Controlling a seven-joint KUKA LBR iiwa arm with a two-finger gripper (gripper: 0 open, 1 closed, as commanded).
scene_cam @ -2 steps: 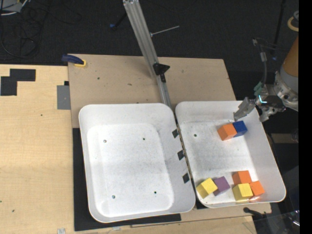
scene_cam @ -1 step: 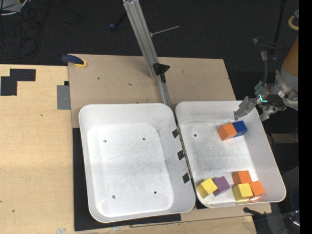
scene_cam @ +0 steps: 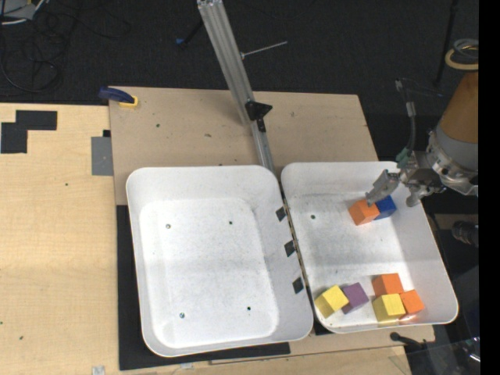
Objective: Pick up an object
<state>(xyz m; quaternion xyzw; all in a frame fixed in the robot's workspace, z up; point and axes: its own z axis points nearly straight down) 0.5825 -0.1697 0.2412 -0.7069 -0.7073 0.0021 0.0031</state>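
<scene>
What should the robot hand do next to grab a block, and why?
Probably lower a little onto the orange block. The end effector hangs just above and to the right of it in the right bin, with nothing visibly between its fingers. The blue block touches the orange one, so the descent should be careful.

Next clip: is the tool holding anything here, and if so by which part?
Cannot be told. The tool sits right above the orange block and blue block in the right bin, but no block shows between its tips.
</scene>
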